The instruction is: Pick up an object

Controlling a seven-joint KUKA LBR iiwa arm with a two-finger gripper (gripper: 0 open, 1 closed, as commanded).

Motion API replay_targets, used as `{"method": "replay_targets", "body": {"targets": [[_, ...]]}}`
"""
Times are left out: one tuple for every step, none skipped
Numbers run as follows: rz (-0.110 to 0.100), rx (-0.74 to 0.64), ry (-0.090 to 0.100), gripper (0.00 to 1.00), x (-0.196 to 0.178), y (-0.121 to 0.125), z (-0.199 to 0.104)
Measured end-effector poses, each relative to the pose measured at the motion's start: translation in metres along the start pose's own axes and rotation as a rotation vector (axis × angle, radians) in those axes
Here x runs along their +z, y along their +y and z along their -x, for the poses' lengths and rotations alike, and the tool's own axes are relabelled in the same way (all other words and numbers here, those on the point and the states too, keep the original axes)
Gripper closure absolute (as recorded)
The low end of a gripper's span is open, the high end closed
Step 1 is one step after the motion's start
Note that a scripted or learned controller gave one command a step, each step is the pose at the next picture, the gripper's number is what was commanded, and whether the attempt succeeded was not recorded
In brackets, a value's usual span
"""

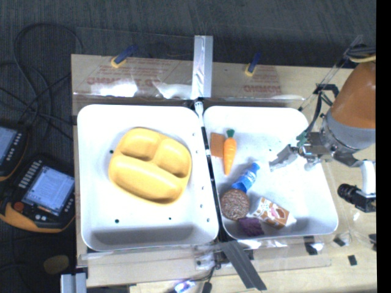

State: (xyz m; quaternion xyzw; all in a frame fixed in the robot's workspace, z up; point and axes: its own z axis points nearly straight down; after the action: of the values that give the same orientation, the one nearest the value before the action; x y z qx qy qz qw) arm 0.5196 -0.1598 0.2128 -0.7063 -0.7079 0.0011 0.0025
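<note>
The right bin (317, 221) holds several small items. An orange carrot (229, 154) with a green top lies beside an orange block (216, 145) at the bin's left wall. Nearer the front are a blue bottle (246, 179), a round brown patty (234, 204), a purple piece (250, 226) and a small printed carton (271, 212). My gripper (294, 160) hovers over the bin's right part, right of the bottle and apart from every item. Its fingers stand open with nothing between them.
The left bin (91, 224) holds a large yellow bread-shaped object (149, 163). A metal divider post (202, 66) stands behind the bins. Handheld controllers (40, 191) lie on the floor at the left. The arm's orange band (361, 99) is at the right edge.
</note>
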Motion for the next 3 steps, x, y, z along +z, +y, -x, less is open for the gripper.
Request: {"method": "replay_targets", "body": {"targets": [[0.018, -0.121, -0.003, 0.00, 0.124, 0.040, -0.033], [0.001, -0.343, -0.002, 0.00, 0.065, 0.079, -0.035], [0.016, -0.373, -0.007, 0.00, 0.124, 0.116, -0.058]]}}
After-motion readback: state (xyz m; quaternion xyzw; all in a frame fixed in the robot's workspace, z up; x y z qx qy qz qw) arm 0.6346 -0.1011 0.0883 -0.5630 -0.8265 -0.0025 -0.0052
